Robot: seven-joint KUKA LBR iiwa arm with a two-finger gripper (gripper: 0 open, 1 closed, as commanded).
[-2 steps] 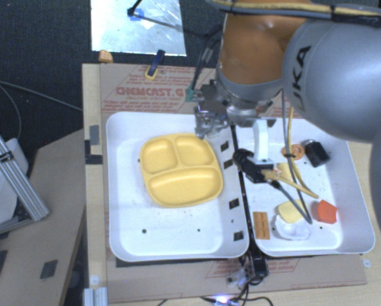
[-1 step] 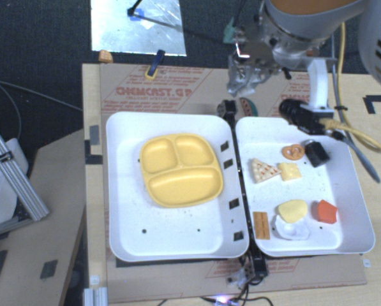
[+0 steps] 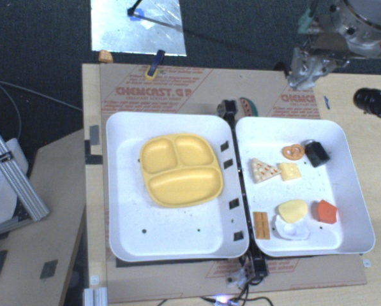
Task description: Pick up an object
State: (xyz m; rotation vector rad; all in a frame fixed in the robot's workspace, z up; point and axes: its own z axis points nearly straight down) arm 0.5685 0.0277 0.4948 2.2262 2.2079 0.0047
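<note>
**Arm parked high, every candidate waiting in the right bin**

You have the arm in the upper right of the frame, above and behind the right bin, over bare bench rather than over anything it could grasp. The gripper hangs below the wrist near the bin's far edge; from this angle you cannot tell how it is set, and nothing is visibly held in it.

Everything you might pick lies in the right bin. A pretzel and a black block sit close together toward the upper part, with a waffle wedge touching a cheese square just below them. Lower down, a yellow lump rests against a white piece, an orange block stands apart to the right, and a cracker lies by the bin's left wall.

The left bin carries just a yellow divided plate, so it reads as the drop side.

The orange block looks like your easiest target, since it has free room around it. The touching pairs probably risk dragging a neighbour along.
</note>
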